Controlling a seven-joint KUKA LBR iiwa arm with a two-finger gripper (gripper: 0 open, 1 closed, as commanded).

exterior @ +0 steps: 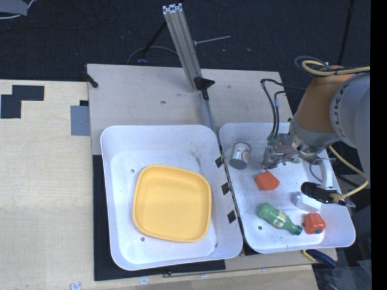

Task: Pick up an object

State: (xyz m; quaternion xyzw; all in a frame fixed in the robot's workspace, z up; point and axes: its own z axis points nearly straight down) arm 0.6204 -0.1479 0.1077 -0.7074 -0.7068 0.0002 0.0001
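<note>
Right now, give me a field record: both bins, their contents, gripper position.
left bin: yellow plate, lying flat
right bin: silver can on its side; orange block; green bottle lying down; red object
gripper: over the right bin, just behind the orange block, right of the silver can
held object: none seen

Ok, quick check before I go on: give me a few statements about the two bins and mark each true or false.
1. The plate lies in the left bin. True.
2. The bottle stands upright. False: it lies on its side in the right bin.
3. The can is in the right bin. True.
4. The end effector is over the left bin. False: it is over the right bin, close to the orange block.
</note>
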